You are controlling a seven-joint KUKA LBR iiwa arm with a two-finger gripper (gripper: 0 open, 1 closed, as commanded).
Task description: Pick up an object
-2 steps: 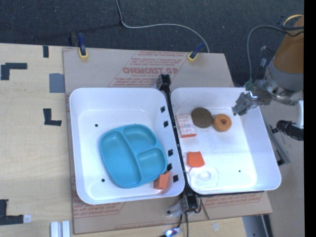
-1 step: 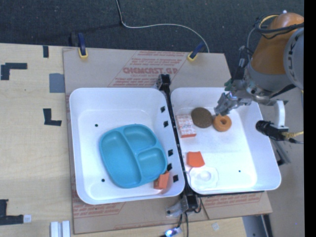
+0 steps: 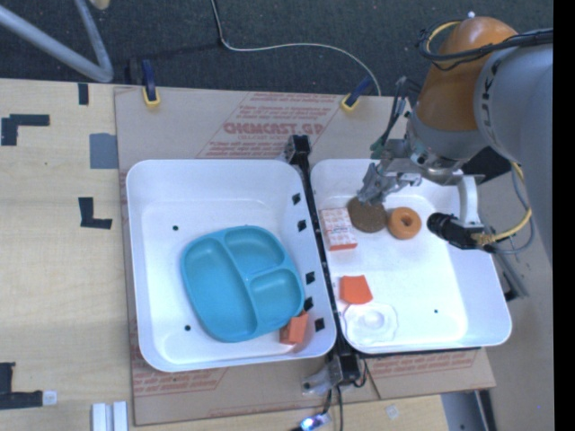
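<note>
gripper (image 3: 375,191) seemingly touching brown disc (image 3: 367,215)

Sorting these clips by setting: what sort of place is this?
Likely a robotics lab bench: two white bins clamped on cardboard, tape marks on the bench, and toy items like a donut.

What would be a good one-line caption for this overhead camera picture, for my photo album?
Robot arm's tool lowered over a brown disc beside a small doughnut in the right bin; blue divided tray in the left.
</note>
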